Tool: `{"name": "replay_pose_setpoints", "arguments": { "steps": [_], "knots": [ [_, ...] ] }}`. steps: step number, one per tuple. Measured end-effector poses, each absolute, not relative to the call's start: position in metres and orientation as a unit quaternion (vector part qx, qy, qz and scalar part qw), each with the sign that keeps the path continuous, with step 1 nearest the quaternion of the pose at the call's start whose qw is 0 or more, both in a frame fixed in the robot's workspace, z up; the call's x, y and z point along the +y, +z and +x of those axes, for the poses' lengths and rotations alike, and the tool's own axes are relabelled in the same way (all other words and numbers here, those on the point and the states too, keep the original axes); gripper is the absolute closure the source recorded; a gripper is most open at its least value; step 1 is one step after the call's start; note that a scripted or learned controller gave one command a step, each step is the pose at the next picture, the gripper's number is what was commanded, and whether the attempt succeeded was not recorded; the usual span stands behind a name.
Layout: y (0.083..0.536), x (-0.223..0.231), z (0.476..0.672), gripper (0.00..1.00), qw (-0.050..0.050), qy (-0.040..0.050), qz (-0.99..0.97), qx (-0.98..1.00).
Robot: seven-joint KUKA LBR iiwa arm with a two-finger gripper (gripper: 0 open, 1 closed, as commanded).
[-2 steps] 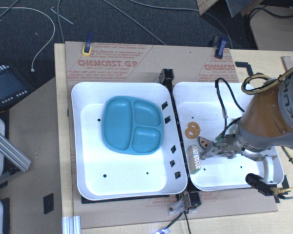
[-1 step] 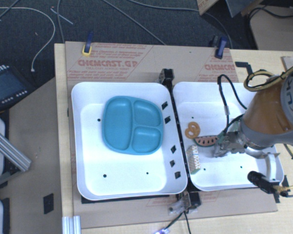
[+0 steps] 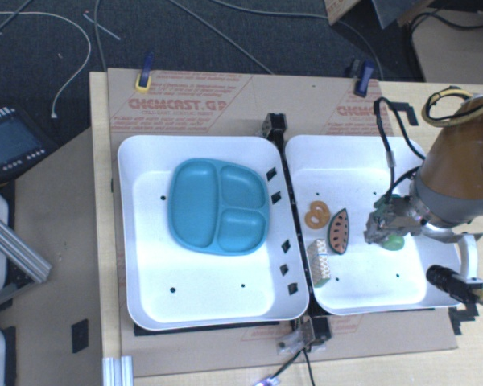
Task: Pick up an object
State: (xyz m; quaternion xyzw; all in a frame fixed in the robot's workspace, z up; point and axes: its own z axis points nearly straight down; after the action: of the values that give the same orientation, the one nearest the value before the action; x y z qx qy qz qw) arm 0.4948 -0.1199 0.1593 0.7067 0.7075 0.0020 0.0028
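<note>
Low over the right bin, my gripper hangs at the end of the grey and orange arm. A small green object lies right under it, partly hidden by it. Left of the gripper lie a watermelon-slice toy, a brown pretzel and a pale checked piece. Whether the gripper touches the green object cannot be made out.
A blue divided plate lies in the left bin. A black divider with clips runs between the two bins. Cables loop around the arm at the right edge of the bench.
</note>
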Motion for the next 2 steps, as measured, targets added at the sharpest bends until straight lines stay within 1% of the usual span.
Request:
{"name": "replay_pose_setpoints", "arguments": {
  "steps": [1, 2],
  "knots": [
    [0.213, -0.128, 0.49, 1.0, 0.003, 0.0016, 0.707, 0.707],
    [0.277, -0.13, 0.488, 1.0, 0.004, 0.0022, 0.707, 0.708]
  ]
}}
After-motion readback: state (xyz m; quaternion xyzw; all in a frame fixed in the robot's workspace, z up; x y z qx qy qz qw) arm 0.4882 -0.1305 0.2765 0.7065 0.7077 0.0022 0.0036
